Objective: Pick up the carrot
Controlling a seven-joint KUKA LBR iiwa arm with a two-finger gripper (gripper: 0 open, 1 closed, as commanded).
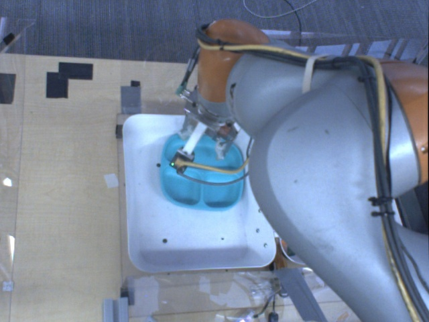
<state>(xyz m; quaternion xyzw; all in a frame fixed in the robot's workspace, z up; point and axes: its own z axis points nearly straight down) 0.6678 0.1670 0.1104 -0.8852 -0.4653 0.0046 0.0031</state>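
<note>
Carrot indiscernible; rounded translucent blue dish (201, 194)

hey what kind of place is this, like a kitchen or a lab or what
Most likely a robotics lab or test cell, not a kitchen. A large grey arm reaches over a shallow white bin on a plywood bench, with loose cables on the carpet behind.

blue two-part dish (201, 186), in white bin (144, 200)

A divided dish (201, 186) sits in the bin (147, 247) — arm (322, 166) above, right.
</note>
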